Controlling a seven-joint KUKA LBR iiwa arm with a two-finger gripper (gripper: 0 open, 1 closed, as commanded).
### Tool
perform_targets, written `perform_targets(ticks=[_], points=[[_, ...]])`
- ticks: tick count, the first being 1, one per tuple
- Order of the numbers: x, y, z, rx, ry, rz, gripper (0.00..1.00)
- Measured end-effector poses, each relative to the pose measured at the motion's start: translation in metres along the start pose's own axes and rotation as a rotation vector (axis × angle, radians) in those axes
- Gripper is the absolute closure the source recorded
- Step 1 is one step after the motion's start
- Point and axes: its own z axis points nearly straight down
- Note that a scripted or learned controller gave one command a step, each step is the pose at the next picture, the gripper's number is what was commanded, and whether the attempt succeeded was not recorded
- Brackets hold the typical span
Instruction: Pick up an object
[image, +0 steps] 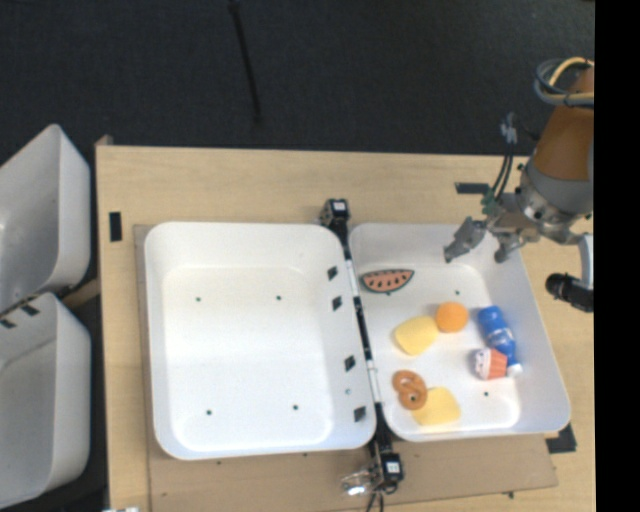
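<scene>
The right bin (535, 395) holds several small things: a watermelon slice (386, 280), an orange ball (452, 317), a pale yellow piece (414, 336), a blue bottle with a red and white end (496, 342), a brown pretzel (407, 386) and a second yellow piece (438, 408). My gripper (484, 244) hangs over the far right part of this bin, above and to the right of the watermelon slice. Its two fingers are spread apart with nothing between them.
The left bin (245, 340) lies beside the right one, with a black-clipped divider (355, 330) between them. White containers (40, 300) stand off the bench at the left. A black knob (566, 290) sticks out at the right edge.
</scene>
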Motion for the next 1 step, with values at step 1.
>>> perform_targets(ticks=[1], points=[[0.0611, -0.0428, 0.1058, 0.014, 0.005, -0.006, 0.00]])
